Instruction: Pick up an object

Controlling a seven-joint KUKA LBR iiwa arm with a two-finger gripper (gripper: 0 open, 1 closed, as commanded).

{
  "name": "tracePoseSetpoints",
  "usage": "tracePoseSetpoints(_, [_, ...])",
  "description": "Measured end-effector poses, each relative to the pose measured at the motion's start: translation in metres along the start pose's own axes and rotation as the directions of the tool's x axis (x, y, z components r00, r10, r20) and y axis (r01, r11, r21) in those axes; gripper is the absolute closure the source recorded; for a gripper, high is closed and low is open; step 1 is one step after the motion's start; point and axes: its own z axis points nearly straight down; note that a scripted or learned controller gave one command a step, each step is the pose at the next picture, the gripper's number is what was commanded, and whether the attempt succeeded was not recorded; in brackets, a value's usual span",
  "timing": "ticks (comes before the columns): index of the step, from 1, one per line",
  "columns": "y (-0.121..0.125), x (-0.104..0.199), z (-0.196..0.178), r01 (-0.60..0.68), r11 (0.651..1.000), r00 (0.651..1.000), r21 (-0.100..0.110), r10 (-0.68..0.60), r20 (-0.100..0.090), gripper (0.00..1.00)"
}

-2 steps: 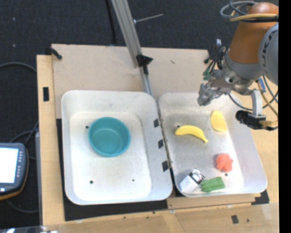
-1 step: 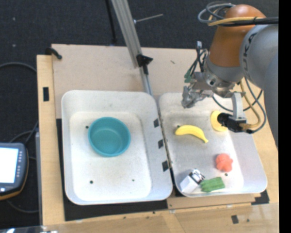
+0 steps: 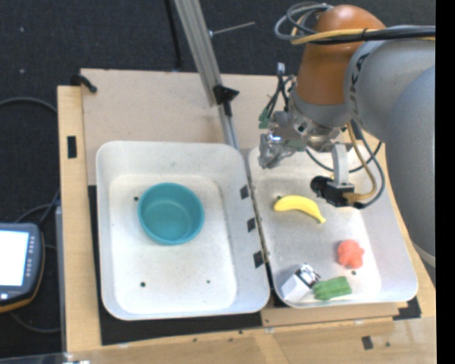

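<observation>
Left bin [image 3: 114, 203]: teal bowl [image 3: 171, 213] sits upright, left of centre. Right bin [image 3: 398, 256]: yellow banana [image 3: 299, 207] lies near the middle; red object [image 3: 350, 254] toward right; green object [image 3: 332, 288] at the near edge, touching a small grey-white item [image 3: 299, 280]. Tool [image 3: 271, 152] is over the far-left corner of the right bin, above the banana, apart from it. Cannot tell finger opening; nothing visibly held.
</observation>
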Motion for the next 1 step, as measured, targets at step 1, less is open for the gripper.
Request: tracePoseSetpoints(1, [-0.0144,0.0589,-0.0097,0.002,1.0,1.0,-0.001,-0.002,-0.002,1.0])
